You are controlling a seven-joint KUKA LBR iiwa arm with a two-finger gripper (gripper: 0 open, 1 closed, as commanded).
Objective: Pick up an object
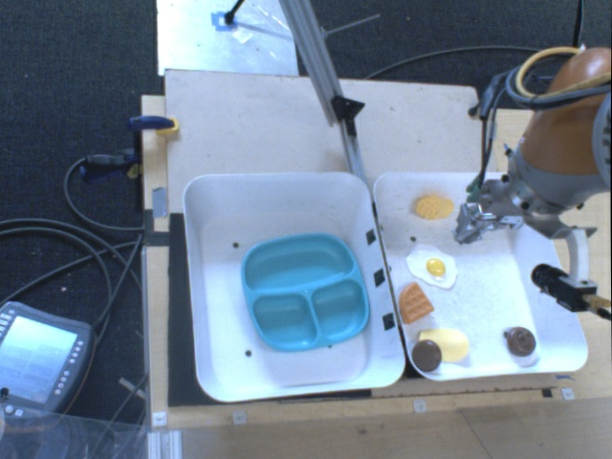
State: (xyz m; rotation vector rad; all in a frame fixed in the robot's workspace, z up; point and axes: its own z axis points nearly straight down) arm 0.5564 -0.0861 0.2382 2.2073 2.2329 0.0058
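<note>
The right bin holds several toy foods. A round yellow biscuit lies at the back and a fried egg in the middle. An orange wedge is just below the egg. At the front are a yellow piece with a brown round piece against it, and a brown doughnut to the right. My gripper hangs over the back of this bin, just right of the yellow biscuit and above and right of the egg. Nothing shows in its grasp.
The left bin holds a blue divided tray. A slanted metal pole crosses the back of the bench and ends at the wall between the bins. A black fitting sits by the right bin's right rim. Cables and a pendant lie on the floor at left.
</note>
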